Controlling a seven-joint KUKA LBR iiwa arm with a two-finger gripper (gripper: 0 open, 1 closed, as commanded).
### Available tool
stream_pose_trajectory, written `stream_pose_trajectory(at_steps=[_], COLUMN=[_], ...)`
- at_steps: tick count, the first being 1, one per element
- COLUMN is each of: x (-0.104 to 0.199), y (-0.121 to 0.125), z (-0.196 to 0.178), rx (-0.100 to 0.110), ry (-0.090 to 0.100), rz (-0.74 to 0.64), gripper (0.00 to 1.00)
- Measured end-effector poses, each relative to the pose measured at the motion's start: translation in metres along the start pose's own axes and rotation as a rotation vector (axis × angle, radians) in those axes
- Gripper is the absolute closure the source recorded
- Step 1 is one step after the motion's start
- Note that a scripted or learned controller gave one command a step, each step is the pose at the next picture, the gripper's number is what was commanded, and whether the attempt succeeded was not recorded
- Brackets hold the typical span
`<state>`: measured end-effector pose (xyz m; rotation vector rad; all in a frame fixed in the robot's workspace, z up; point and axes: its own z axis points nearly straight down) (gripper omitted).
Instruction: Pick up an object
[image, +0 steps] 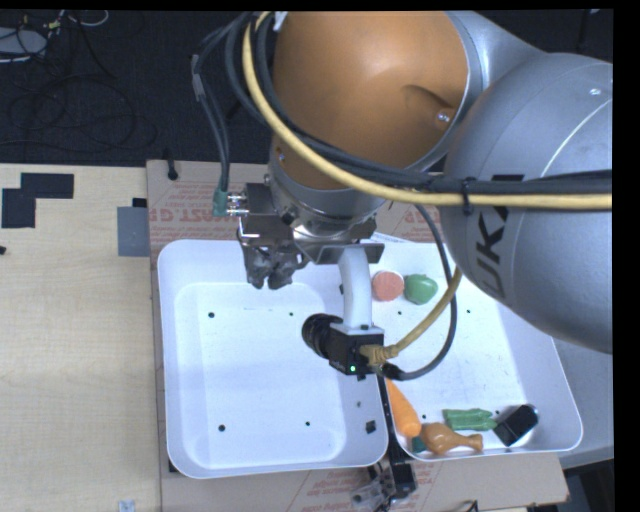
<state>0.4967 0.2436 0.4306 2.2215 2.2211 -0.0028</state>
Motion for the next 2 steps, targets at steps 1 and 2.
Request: stream_pose_trajectory(at_steps=[1, 2], x=[0.000, -0.068], y=[0.006, -0.022], z=[-0.113, -0.101], rx=[-0.010, 0.003], ry=[0.005, -0.001], rz=[-0.004, 0.004], gripper=[1.00, 1.00])
